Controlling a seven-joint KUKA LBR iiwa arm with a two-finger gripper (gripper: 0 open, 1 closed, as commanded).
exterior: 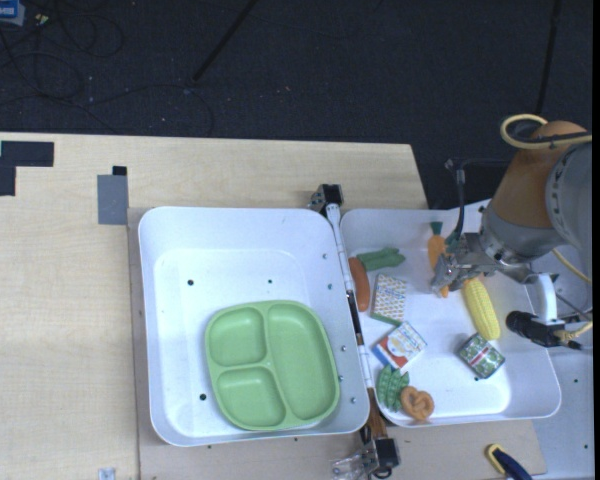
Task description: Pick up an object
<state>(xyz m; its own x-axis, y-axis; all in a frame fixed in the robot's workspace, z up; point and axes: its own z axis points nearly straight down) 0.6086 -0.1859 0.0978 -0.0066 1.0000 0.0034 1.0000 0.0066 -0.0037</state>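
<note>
Claw [448,273] low in right bin [520,393], whether parted or together too blurred to tell | corn cob [481,308] just beside it, small carrot [436,245] near | green divided plate [271,365] in left bin [230,243]

Smooth, faintly glossy white plastic for both bins [170,258]. Matt green plastic for the divided plate [271,365]. Pale, matt wood-look bench top [50,298]; dark carpet-like floor [230,48].
</note>
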